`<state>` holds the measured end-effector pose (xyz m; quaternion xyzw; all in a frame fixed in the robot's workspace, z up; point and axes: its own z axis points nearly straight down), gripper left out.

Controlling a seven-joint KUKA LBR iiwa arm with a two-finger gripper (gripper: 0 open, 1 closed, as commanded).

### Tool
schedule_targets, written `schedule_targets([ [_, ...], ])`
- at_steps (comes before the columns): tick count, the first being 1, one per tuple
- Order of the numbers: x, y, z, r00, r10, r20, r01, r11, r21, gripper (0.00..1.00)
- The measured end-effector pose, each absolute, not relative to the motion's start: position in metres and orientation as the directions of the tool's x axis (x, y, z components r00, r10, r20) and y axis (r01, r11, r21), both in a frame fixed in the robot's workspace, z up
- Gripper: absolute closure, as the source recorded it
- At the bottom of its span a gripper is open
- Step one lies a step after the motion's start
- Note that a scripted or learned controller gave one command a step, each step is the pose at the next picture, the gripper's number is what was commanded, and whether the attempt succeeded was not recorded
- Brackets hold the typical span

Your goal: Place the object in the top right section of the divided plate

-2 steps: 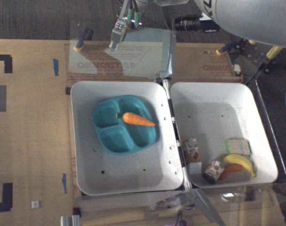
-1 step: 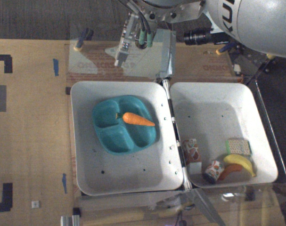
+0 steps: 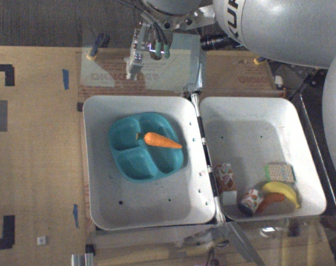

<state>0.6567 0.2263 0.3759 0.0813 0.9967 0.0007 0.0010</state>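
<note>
Item: carrot (image 3: 163,141), orange, tapered, lying on the teal plate (image 3: 135,168) in the left bin (image 3: 98,165). It rests across the plate's upper right section, its stem end on the central divider and its tip reaching toward the plate's right rim. Long axis: nearly level in the camera view, dipping slightly toward the tip; thick end points to the plate's centre, narrow end points away to the right. Gripper (image 3: 135,65): above the plate, beyond the bin's far wall, over the bench; nothing is seen between its fingers, and how far apart they stand cannot be told from this angle. Step in hand, by judgement: placement appears done, the carrot apart from the gripper and the arm raised clear of the plate. Next move, by judgement: little remains; if the stem end on the divider counts against the placement, a nudge toward the plate's right rim would seat it wholly within the section. Other contents: banana (image 3: 282,190) and small packages in the right bin (image 3: 251,132), well apart from the plate.
</note>
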Motion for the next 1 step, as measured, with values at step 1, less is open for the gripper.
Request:
schedule_targets([
  [1, 0.6571, 0.2257, 0.3773, -0.987, 0.163, -0.004, 0.163, 0.987, 0.003, 0.00],
])
